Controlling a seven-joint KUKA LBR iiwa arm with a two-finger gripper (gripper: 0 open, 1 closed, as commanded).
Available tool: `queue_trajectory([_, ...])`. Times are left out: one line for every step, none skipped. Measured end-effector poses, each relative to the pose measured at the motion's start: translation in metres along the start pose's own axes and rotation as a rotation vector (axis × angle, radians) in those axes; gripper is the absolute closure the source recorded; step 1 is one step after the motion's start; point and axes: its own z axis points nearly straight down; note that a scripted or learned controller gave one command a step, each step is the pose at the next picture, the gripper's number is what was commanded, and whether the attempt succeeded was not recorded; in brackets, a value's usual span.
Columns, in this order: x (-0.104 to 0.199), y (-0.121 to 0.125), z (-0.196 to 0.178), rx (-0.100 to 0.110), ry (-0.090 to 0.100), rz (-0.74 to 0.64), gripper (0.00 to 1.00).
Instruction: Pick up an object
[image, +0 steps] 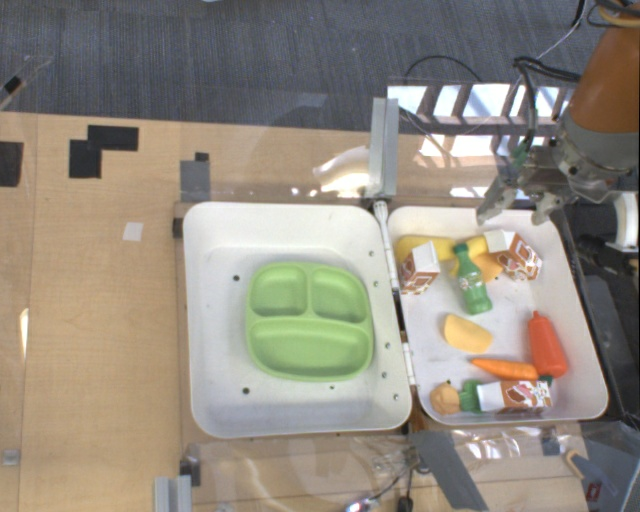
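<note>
The wooden counter (90, 330) carries two shallow white bins side by side. The left bin (215, 400) holds a green divided plate (310, 320) lying flat near its middle, with three compartments. The right bin (585, 385) holds a scatter of toy food. The grey arm (605, 110), with its orange band, reaches in from the upper right and stops above the far edge of the right bin. Its claw (518, 205) hangs open above that bin's top rim, the two fingers spread apart with nothing between them.

Inside the right bin, a red bottle (546, 343) lies along the right side. A carton (512, 396) lies on its side along the near edge, with a small tan piece (446, 399) just beside its left end. An orange carrot (505, 368) lies just above the carton. A green bottle (472, 280) lies near the middle, between two small cartons: one (420, 270) to its left and one (517, 256) at upper right, nearest the claw. A yellow wedge (467, 332) sits below the green bottle.
</note>
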Motion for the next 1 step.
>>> queue_trajectory([-0.0472, 0.0043, -0.036, -0.003, -0.002, -0.119, 0.0])
